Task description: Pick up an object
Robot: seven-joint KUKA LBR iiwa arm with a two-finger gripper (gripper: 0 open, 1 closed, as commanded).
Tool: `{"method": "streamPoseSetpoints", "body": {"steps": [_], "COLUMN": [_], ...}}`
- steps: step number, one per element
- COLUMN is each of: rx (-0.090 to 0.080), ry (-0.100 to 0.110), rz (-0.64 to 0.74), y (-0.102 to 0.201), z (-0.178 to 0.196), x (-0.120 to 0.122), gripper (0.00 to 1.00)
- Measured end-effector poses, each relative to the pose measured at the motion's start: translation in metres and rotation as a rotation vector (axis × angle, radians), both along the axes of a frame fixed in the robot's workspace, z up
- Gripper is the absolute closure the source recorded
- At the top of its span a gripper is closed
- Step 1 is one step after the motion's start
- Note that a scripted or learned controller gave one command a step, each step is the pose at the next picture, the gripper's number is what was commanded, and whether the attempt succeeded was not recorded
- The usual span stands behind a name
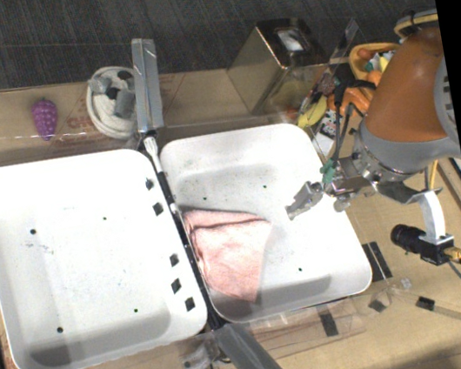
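A pink folded cloth [227, 251] lies in the right bin [233, 148], against its left wall and toward the front. My gripper [301, 200] hangs over the right side of that bin, a short way right of the cloth's upper corner and apart from it. Nothing shows between the fingers. The grey arm with its orange band [405, 100] reaches in from the right edge.
The left bin [2, 193] sits beside the right one, split by a metal divider [149, 105]. Behind the bins lie a purple toy [45, 117], a white cable coil [109, 99], a brown box [278, 56] and cluttered tools [335, 99].
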State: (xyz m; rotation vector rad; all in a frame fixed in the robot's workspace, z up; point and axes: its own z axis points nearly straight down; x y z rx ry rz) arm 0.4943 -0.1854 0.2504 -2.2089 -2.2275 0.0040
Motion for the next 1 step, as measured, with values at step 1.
{"method": "streamPoseSetpoints", "body": {"steps": [1], "rx": [-0.001], "ry": [-0.003], "rz": [0.142], "y": [0.0297], "z": [-0.1561], "x": [0.0846], "gripper": [0.0]}}
